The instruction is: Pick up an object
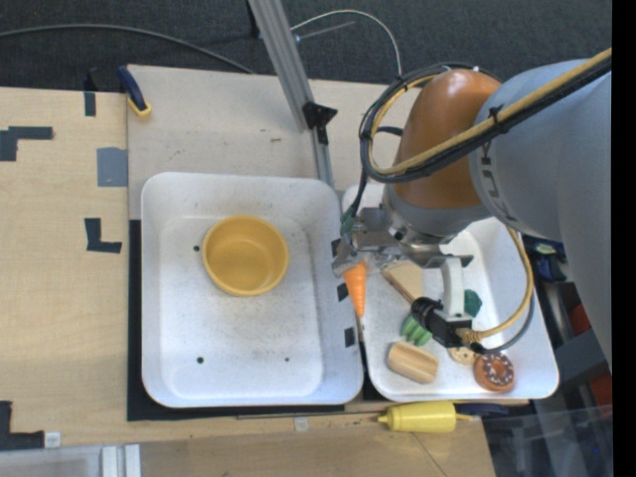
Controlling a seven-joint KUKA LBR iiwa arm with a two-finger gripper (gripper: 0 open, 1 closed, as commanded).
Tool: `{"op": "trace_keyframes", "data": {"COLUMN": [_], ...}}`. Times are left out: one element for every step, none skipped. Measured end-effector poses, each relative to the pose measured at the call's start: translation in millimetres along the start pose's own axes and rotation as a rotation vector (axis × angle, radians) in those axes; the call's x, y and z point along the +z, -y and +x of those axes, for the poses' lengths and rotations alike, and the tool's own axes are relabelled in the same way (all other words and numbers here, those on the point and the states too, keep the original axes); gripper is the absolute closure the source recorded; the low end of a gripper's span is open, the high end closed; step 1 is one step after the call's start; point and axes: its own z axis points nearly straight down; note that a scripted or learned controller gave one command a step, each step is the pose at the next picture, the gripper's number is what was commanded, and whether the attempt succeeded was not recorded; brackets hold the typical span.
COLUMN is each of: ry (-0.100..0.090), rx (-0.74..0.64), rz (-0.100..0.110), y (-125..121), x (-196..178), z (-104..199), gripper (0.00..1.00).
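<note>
The gripper (360,251) hangs over the right white bin's (532,371) left edge, directly above a small orange carrot (356,288); its grip cannot be told. A round yellow plastic bowl (245,254) sits alone in the left white bin (179,366), open floor all around.

One fixed overhead cam, slanted down on both bins (159,266) w/ arm (517,147) entering from right
</note>
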Motion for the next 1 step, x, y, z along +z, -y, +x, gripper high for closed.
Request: {"op": "trace_keyframes", "data": {"ry": [0.0], "rx": [-0.001], "rz": [0.001], "y": [27.6], "x": [8.5], "z": [50.6], "gripper": [1.0]}}
